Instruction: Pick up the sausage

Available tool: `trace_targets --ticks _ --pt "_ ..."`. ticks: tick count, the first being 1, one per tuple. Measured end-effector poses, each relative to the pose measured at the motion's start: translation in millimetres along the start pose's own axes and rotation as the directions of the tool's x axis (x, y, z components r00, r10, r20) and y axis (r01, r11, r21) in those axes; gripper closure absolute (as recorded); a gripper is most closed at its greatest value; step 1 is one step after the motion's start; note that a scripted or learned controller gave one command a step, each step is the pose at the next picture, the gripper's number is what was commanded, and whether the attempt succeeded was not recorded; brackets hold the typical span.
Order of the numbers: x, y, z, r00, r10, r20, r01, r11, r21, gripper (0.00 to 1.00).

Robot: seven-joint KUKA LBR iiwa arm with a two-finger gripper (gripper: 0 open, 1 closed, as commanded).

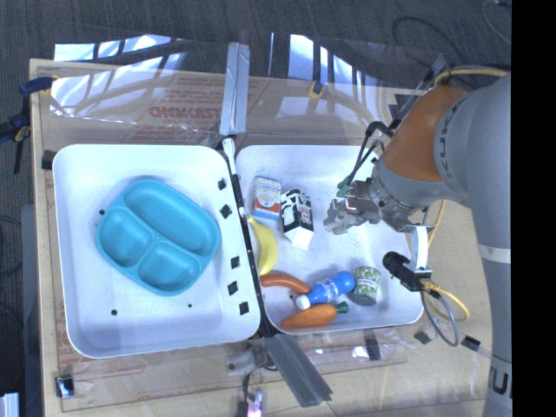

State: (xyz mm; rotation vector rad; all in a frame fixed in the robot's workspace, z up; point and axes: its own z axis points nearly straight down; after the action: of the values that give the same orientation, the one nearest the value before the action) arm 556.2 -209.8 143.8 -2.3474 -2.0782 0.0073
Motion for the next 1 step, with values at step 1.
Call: trace_targets --ticks 1 --pt "29.4 -42.1 53.8 0.986 0.168 -0.001 -0.168 0.986 -0.004 1.0"
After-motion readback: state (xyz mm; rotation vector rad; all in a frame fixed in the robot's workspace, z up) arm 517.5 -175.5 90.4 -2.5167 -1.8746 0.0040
